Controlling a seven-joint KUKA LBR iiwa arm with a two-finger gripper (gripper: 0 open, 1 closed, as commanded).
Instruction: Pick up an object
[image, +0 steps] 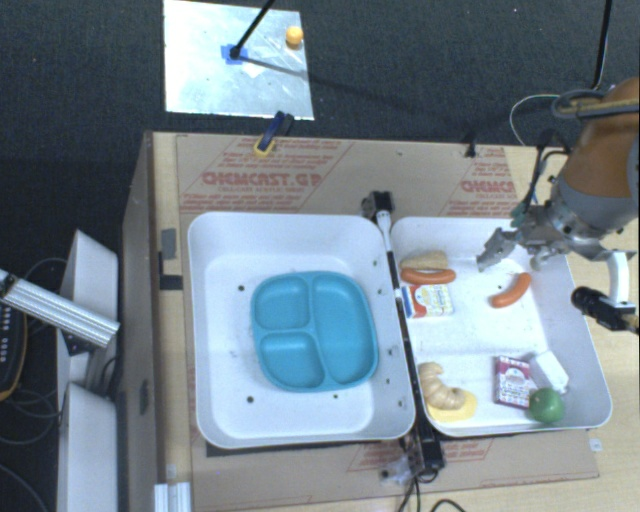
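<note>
Two shallow white bins sit side by side on the bench. Nearest the camera, along the front edge of the right bin (590, 395), lie a green ball-like fruit (546, 405), a small red carton (513, 381) touching a white block (552, 369), and, toward the divider, a pale yellow toy banana (446, 393). The left bin (225, 300) holds a blue divided plate (313, 331) with three compartments, lying flat near its middle.

Farther back in the right bin, a red-and-white packet (432, 300) lies beside the divider, with a toy hot dog in a bun (427, 268) just behind it. An orange-red sausage (510, 290) rests at a slant in the open middle of the bin, apart from both.

Above the bin's back right part hangs the gripper (512, 250), its fingers spread apart with nothing between them; the fingertips are just behind the sausage and not touching it. The grey arm with its orange band (605, 145) rises off to the right.

Beyond the bins, a shiny sheet (200, 60) on the dark floor bears a small yellow object (293, 37).
</note>
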